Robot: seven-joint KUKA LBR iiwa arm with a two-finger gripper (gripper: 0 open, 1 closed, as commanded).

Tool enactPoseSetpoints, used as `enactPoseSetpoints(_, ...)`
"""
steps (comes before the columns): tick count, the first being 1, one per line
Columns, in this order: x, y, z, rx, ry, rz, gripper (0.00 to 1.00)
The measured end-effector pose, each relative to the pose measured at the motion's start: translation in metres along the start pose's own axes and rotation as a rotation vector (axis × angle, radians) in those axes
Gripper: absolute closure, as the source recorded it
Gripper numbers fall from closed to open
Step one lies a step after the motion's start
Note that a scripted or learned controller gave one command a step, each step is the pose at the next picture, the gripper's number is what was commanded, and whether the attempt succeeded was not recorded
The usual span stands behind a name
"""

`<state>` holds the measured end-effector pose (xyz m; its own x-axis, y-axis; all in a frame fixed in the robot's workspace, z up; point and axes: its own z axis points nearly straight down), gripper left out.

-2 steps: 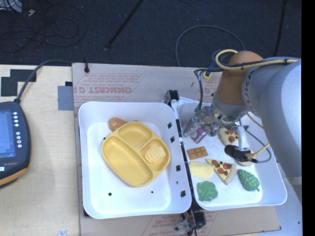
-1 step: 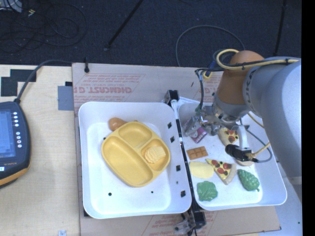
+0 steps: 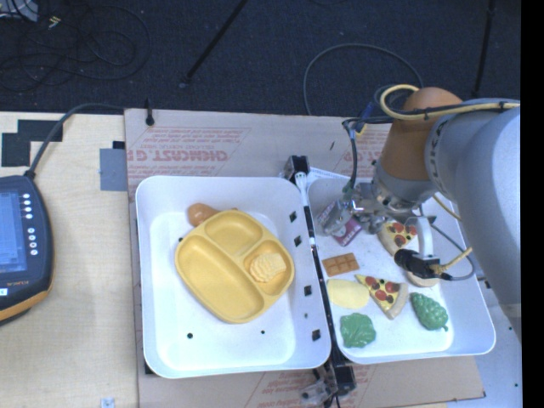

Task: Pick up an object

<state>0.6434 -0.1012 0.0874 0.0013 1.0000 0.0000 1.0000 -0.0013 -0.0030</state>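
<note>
Two white bins stand side by side on the tabletop. The left bin (image 3: 157,330) carries a yellow divided plate (image 3: 229,266) with a ridged yellow piece (image 3: 268,267) in its small compartment, and an orange object (image 3: 201,213) is touching the plate's far edge. The right bin (image 3: 472,334) holds toy food: a brown waffle (image 3: 340,264) near the divider, a pale yellow piece (image 3: 348,293) just beside a pizza slice (image 3: 382,293), and two green leafy pieces (image 3: 358,330) (image 3: 430,310) along the near edge. The arm (image 3: 463,164) comes from the right edge, and its pincer (image 3: 350,217) is low in the far part of the right bin, over a small purple and silver thing (image 3: 336,222). Whether it is released or clenched, I cannot tell.
</note>
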Motion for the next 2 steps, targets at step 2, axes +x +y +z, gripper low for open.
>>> enactPoseSetpoints(2,0.050,-0.021,-0.106,-0.006,0.002,-0.005,1.00)
